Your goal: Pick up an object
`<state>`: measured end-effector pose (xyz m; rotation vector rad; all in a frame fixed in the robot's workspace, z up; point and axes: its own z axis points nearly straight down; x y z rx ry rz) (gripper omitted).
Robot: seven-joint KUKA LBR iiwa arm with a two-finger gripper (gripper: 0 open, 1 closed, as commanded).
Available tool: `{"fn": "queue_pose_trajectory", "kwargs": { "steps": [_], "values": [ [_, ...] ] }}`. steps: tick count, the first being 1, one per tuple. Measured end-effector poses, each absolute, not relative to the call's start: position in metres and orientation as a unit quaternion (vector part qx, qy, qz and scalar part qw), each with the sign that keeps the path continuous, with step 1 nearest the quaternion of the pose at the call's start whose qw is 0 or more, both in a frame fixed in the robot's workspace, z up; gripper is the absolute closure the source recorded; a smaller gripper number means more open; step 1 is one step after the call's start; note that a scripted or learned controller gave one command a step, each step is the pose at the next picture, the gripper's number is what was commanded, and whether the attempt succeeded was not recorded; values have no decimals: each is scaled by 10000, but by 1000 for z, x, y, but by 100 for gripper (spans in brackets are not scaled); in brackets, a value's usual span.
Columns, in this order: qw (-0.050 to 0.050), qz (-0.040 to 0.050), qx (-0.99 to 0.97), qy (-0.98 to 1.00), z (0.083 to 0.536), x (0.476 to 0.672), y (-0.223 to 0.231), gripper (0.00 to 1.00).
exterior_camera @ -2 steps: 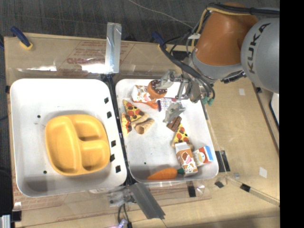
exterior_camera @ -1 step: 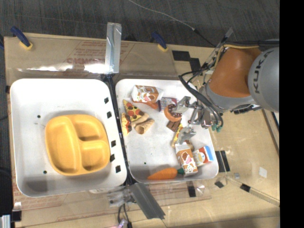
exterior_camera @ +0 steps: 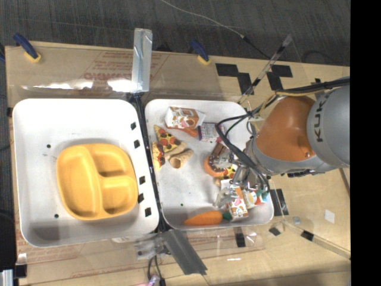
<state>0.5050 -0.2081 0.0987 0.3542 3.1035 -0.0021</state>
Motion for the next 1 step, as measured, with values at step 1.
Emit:
{"fn": "queue_pose_trajectory", "kwargs": {
  "steps": [1],
  "values": [
    [161, -30, 1322, 9911, 100, 487, -201, 0]
  ]
}}
